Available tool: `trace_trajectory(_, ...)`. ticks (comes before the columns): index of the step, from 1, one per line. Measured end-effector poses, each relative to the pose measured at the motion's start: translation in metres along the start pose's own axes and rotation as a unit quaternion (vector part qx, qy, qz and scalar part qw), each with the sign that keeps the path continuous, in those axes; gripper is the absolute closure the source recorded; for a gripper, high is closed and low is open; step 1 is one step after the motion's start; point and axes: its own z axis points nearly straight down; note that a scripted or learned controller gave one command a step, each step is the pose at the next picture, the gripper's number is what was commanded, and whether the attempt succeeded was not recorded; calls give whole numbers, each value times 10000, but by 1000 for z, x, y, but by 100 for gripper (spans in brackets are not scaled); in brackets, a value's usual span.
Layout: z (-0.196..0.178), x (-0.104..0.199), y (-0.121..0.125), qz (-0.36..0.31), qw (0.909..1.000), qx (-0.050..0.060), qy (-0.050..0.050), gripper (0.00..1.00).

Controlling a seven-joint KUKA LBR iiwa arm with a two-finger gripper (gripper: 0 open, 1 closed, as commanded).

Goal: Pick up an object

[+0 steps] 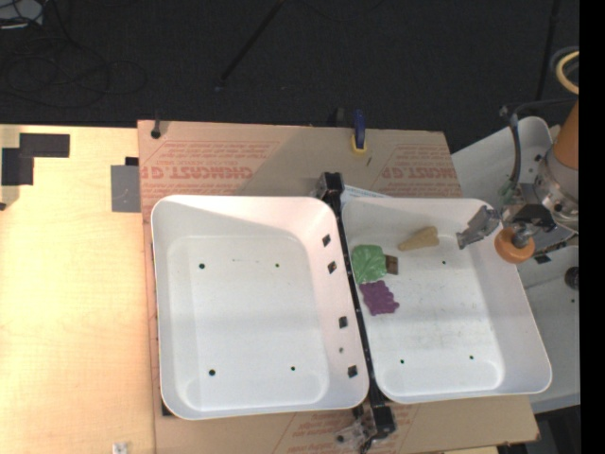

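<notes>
While both white bins sit side by side on the cardboard sheet, the left bin is bare white floor from rim to rim, so loads of free room there. The right bin is also mostly open across its near half and right side; its stuff is bunched up by the left wall, next to the black clips joining the two bins.

Biggest item there is a green lumpy thing, with a purple grape-like cluster just below it, about touching. A small dark block sits against the green one's right edge. A tan wedge-shaped piece lies apart, up toward the far rim.

The gripper hangs over the right bin's far right corner, near the wedge but not touching it. Nothing is between its fingers that I can see, and I honestly can't tell how far open it is.
</notes>
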Motion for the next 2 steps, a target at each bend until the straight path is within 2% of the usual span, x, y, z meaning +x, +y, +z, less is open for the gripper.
trace_trajectory(1,-10,-1,0,-3,10000,3,3,100)
trace_trajectory(2,31,90,-19,-34,10000,39,30,100)
